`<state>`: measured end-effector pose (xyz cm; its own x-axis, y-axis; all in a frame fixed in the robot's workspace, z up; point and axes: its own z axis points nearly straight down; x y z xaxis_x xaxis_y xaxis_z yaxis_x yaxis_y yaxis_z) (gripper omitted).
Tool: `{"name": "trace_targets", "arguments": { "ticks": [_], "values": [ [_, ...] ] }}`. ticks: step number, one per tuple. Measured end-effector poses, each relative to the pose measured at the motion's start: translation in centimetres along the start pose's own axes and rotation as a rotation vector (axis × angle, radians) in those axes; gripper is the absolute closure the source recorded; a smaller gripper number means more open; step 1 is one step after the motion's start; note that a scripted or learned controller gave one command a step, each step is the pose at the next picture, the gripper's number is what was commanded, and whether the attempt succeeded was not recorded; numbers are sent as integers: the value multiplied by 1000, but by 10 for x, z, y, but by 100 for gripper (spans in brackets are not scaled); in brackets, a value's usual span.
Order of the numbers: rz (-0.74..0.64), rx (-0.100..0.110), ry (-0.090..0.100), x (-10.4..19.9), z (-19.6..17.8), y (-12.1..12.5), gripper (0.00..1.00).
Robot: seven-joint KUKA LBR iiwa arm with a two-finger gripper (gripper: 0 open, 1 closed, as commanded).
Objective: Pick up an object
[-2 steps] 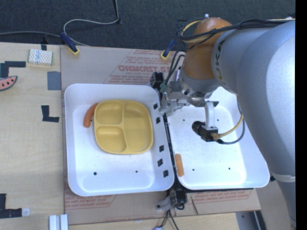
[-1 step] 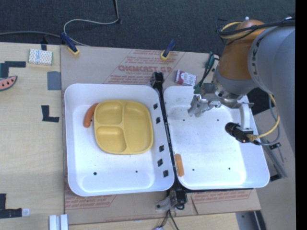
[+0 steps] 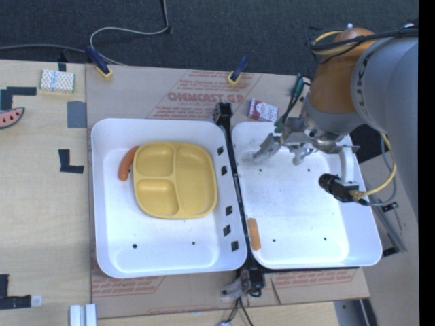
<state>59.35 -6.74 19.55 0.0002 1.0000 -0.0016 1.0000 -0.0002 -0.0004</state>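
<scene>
The pincer (image 3: pixel 283 153) hangs over the right bin (image 3: pixel 353 250) with nothing in it.

Its two fingers are spread apart, up near the bin's back wall. A small orange carrot (image 3: pixel 253 233) lies by that bin's left edge. In the left bin (image 3: pixel 112 250), a yellow plate (image 3: pixel 175 180) touches an orange sausage (image 3: pixel 126 164).

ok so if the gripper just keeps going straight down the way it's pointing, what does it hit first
Most likely the bare white floor of the right bin. The gripper hangs over its upper part with nothing under it, though depth is hard to judge from this slanted view.
</scene>
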Motion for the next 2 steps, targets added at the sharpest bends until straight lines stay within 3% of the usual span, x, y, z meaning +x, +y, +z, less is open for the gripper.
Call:
{"name": "trace_targets", "arguments": {
  "ticks": [1,2],
  "values": [
    [-1,1,1,20,12,-18,0],
    [-3,2,2,21,2,-18,100]
  ]
}}
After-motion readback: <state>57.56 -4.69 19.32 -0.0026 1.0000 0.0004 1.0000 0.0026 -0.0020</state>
